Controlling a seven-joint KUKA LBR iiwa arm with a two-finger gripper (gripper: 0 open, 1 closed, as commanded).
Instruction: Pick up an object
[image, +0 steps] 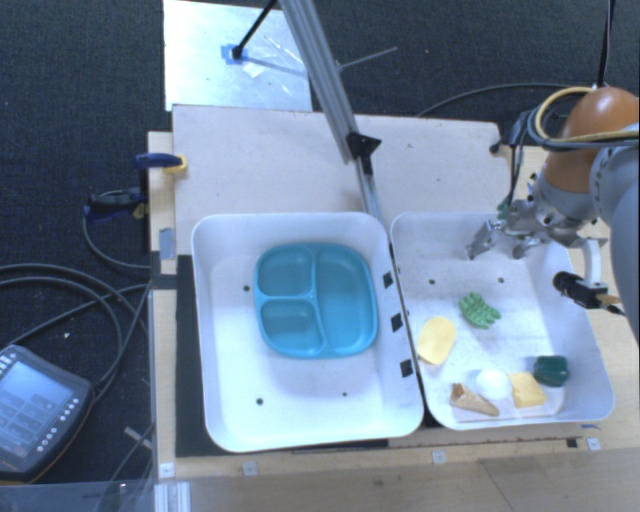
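Observation:
The right bin (570, 300) holds several small items: a green ridged piece (480, 310), a yellow oval piece (436, 340), a white ball (491, 381), a tan wedge (473, 401), a yellow block (527, 390) and a dark green piece (550, 371). My gripper (499, 248) hangs over the far part of this bin, behind the green ridged piece and apart from it. Its fingers are spread open with nothing between them.
The left bin (225, 400) holds a blue divided plate (315, 300). A metal pole (335, 90) slants down to the ridge between the bins. A black part (582, 291) sticks out by the right bin's right wall. Cables and a pendant (35, 405) lie left of the bench.

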